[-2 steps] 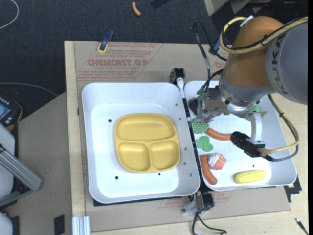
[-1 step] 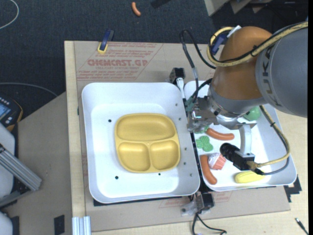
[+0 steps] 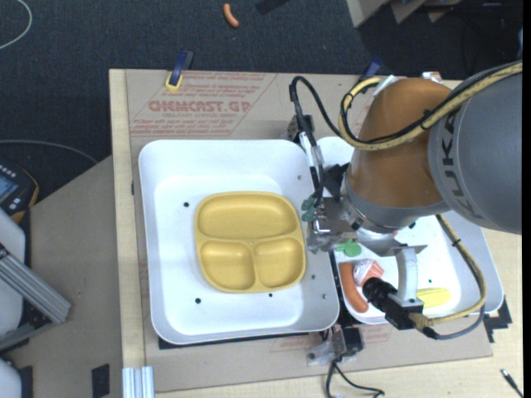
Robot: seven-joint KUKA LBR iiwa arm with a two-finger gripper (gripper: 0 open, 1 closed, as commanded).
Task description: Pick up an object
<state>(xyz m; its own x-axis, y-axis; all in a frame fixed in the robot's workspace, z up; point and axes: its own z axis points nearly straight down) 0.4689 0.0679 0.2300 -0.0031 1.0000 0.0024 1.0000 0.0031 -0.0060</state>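
My gripper (image 3: 333, 229) hangs below the orange-banded wrist (image 3: 398, 139), over the left edge of the right bin (image 3: 473, 259). Just under it lies a small green piece (image 3: 349, 248). Beside that are a white and red item (image 3: 366, 270) and an orange sausage-shaped object (image 3: 354, 293). A yellow object (image 3: 434, 297) lies farther right in the same bin. The arm hides much of this bin. A yellow divided plate (image 3: 249, 240) sits in the middle of the left bin (image 3: 166, 222), left of the gripper.
Cables loop from the wrist over the bins' shared edge (image 3: 309, 152). A black part on a bracket (image 3: 383, 295) hangs over the right bin's front. A small orange item (image 3: 231, 15) lies on the dark floor beyond the bench.
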